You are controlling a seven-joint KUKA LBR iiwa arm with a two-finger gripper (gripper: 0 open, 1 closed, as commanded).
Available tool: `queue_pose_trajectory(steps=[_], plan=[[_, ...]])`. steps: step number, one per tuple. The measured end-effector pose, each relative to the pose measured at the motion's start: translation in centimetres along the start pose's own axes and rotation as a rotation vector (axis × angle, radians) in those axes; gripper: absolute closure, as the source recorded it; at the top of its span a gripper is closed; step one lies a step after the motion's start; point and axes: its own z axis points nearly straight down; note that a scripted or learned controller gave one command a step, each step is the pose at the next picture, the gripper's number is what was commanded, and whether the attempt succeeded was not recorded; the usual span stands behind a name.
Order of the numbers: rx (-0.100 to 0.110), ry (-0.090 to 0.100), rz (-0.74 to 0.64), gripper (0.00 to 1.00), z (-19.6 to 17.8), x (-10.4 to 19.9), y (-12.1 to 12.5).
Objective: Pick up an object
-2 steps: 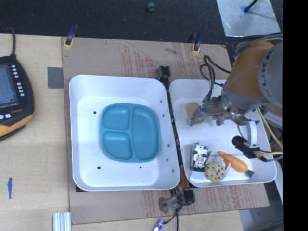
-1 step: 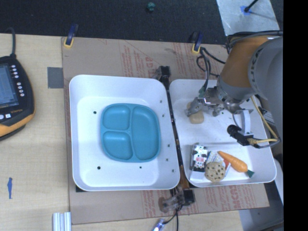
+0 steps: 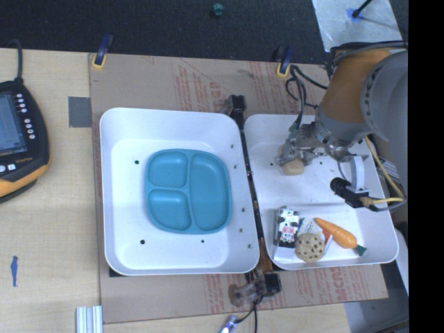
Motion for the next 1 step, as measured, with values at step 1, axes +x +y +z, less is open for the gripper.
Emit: queue_pose_trajectory(steps=[1], plan=[[-0.004,0.003,0.004,1.00,-9.12,7.58,-0.44]])
